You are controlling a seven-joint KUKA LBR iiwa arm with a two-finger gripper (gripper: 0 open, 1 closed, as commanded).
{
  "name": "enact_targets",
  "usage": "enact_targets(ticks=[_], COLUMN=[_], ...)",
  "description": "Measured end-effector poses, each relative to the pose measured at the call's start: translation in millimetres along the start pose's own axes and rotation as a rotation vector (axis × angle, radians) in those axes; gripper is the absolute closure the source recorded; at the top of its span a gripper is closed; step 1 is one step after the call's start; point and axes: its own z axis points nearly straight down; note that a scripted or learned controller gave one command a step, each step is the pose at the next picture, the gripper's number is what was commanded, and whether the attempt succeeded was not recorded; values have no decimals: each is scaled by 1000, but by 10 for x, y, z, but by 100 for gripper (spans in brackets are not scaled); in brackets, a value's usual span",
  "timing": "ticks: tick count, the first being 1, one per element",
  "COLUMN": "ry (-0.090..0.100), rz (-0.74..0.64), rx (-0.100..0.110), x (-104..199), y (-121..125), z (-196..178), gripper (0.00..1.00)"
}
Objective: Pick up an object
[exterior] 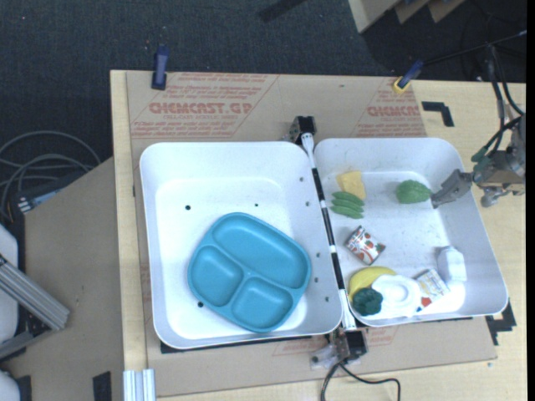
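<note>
The right bin (468,161) holds several small objects. A yellow wedge (353,182) and a green pea pod (347,203) lie near its left wall. At the back sits a green leafy piece (411,192). A red and white can (364,244) lies in the middle. A yellow banana (368,276), a dark green piece (368,302), a white dish (399,295), a small carton (431,283) and a white bottle (452,263) crowd the front. My gripper (450,188) reaches in over the right rim, just right of the leafy piece, with nothing seen in it.
A blue divided plate (248,270) lies in the left bin (167,182). A black divider (322,215) runs between the bins. Cables and the arm's wrist (501,170) hang over the right edge of the bench.
</note>
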Motion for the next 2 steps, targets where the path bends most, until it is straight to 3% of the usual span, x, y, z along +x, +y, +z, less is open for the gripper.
enact_targets(ticks=[1,2], ry=[1,0], rz=[-1,-1], rx=[1,-1], x=[437,-199], y=[446,973], z=[1103,1587], gripper=[0,0])
